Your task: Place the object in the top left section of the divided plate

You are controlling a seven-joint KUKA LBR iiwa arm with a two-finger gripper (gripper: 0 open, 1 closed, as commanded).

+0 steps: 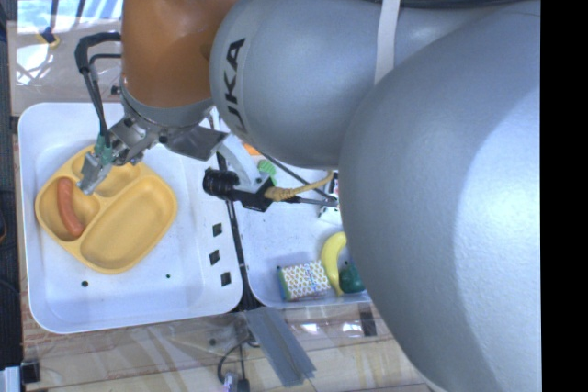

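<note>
The left bin [55, 298] holds a yellow divided plate [129, 229], lying toward the bin's 9 o'clock side. In the plate's compartment at about 9 o'clock lies a sausage [67, 205], reddish orange, its length running from 12 to 6 o'clock. It rests flat, touching the plate's floor, just beside the ridge that parts it from the large section at 4 o'clock.

The pincer [92, 172] hangs over the plate's 12 o'clock section, tips down, just beside the sausage's upper end. Whether its tips are spread or closed cannot be told from here, and nothing is seen between them. Which compartment counts as top left is a judgement; the sausage seems to lie in or next to it, so the task may be nearly done or only a short shift remains.

The sausage looks like a toy: light, smooth, probably somewhat slippery and a little yielding, not fragile. It would best be taken across its middle, the tips closing on its narrow width, so that it does not swing or roll out. A grasp near an end would likely let it pivot.

At 3 o'clock from the plate, the right bin [266, 289] holds a patterned block [303, 280], a banana [333, 257] and a small green thing [351, 278], all well apart from the plate and partly under the arm [367, 106].
</note>
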